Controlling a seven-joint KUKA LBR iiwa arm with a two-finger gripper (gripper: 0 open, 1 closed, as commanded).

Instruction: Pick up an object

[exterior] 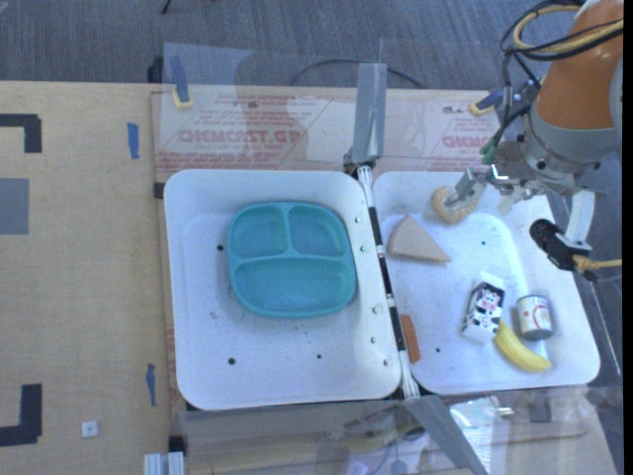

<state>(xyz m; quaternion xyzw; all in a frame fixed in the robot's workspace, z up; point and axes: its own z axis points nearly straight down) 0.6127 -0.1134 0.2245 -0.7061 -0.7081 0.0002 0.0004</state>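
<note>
Up in the far corner of the right-hand bin (584, 349) lies a small round tan thing, a bun or doughnut (442, 204) by the look of it, and the gripper (463, 194) has its pale fingers down right on it, one finger touching its right side; from where I stand I cannot tell whether they are clamped round it or just resting there, spread or closed. The grey arm (579, 87) with its orange band comes in from the right, yellow and black cables looping over its top. Just beside the bun, nearer the middle wall of the bin, sits a tan wedge (415, 241) shaped like a slice of bread or cheese, lying flat. Farther down the same bin there is a little carton (484, 311) with black and white cow patches, tipped on its side, a small silver can (534, 317) with a red mark close to its right, and a yellow banana (520, 349) touching or nearly touching the can from below. A thin orange stick (409, 336) lies along the left wall of that bin. The left-hand bin (198, 364) holds a teal plate (292, 258) with three compartments, set a little above the bin's middle. Both bins sit on a wooden bench (69, 295) marked with black and blue tape.
</note>
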